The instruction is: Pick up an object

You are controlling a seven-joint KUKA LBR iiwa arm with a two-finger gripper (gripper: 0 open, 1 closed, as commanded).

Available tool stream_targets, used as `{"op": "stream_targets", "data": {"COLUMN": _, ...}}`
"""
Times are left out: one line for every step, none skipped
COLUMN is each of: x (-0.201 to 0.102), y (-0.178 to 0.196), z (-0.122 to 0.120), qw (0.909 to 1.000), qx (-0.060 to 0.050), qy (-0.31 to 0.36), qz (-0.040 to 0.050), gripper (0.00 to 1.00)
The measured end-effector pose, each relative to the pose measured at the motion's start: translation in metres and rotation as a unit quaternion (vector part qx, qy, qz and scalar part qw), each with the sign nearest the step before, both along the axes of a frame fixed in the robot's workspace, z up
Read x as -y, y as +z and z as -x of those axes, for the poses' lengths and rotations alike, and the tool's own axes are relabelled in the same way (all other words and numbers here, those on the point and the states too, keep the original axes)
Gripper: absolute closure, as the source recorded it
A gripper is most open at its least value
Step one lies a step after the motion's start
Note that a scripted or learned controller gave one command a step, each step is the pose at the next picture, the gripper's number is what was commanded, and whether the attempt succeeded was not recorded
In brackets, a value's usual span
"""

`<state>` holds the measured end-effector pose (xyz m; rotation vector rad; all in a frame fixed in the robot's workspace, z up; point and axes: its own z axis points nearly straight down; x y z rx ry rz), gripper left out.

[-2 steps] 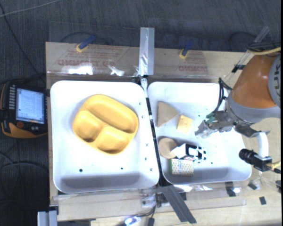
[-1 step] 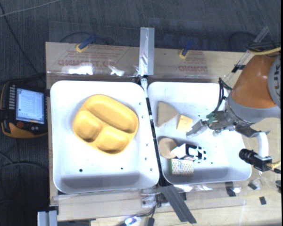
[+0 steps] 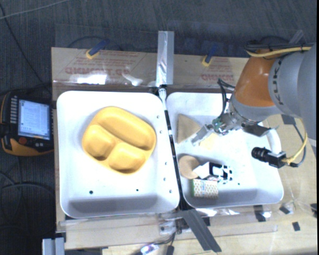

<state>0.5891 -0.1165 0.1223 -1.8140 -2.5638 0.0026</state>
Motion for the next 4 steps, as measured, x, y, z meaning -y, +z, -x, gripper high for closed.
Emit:
{"op": "stream_targets", "data": {"x": 0.003, "y": -0.031, "z": 0.012, "qw": 0.9972, "qx": 0.005, "qy": -0.075, "qz": 0.0012, "gripper": 0.00}}
{"op": "stream_targets", "data": {"x": 0.001, "y": -0.021, "z": 0.012, "qw": 0.9972, "qx": 0.005, "qy": -0.074, "qz": -0.0006, "gripper": 1.00}}
{"op": "stream_targets", "data": {"x": -0.035, "y": 0.110, "z": -0.001, "qw": 0.9993, "qx": 0.001, "qy": -0.036, "qz": 0.0009, "gripper": 1.00}}
{"op": "stream_targets", "data": {"x": -0.036, "y": 0.118, "z": -0.002, "qw": 0.9994, "qx": 0.000, "qy": -0.035, "qz": 0.0014, "gripper": 1.00}}
